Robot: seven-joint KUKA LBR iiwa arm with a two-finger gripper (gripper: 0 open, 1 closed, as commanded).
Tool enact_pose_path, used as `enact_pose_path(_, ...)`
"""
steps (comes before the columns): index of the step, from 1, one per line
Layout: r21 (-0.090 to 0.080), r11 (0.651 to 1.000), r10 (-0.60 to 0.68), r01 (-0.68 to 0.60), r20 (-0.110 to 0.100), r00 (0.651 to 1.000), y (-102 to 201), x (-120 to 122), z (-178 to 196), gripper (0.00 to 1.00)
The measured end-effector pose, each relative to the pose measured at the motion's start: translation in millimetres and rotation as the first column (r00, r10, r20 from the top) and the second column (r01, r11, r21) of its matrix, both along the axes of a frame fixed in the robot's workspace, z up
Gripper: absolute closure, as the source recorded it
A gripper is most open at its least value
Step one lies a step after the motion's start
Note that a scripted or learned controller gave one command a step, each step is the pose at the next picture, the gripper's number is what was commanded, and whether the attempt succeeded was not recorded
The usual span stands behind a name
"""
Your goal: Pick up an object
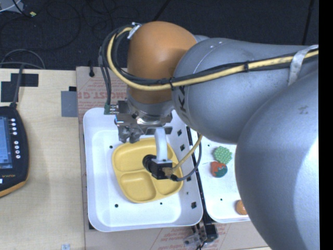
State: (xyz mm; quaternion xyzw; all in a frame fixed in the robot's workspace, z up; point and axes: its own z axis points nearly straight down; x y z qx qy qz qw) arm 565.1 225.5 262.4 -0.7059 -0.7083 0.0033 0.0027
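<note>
A yellow divided plate [136, 177] lies in the left white bin [99, 191], towards its right side. My gripper [133, 134] hangs below the orange wrist band, right over the plate's far edge, and seems to be close to or touching it. The wrist and arm hide the plate's far rim and the back of the bin. In the right bin [221, 212] lie a green bumpy ball [222, 153], a red and teal object [218, 169] just in front of it, and a small orange object [240, 207] partly covered by the arm.
The big grey arm spans the right bin and hides most of it. A teach pendant [9, 150] rests on the wooden bench at the far left. Cables run along the dark floor behind the bench.
</note>
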Motion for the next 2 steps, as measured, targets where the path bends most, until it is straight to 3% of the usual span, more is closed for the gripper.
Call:
enact_pose_path(1,0.003,1.0,-0.003,0.003,0.013,1.0,8.4,16.0,73.5,1.0)
enact_pose_path(2,-0.006,1.0,-0.006,0.005,-0.011,1.0,-50.3,-94.7,-11.2,1.0)
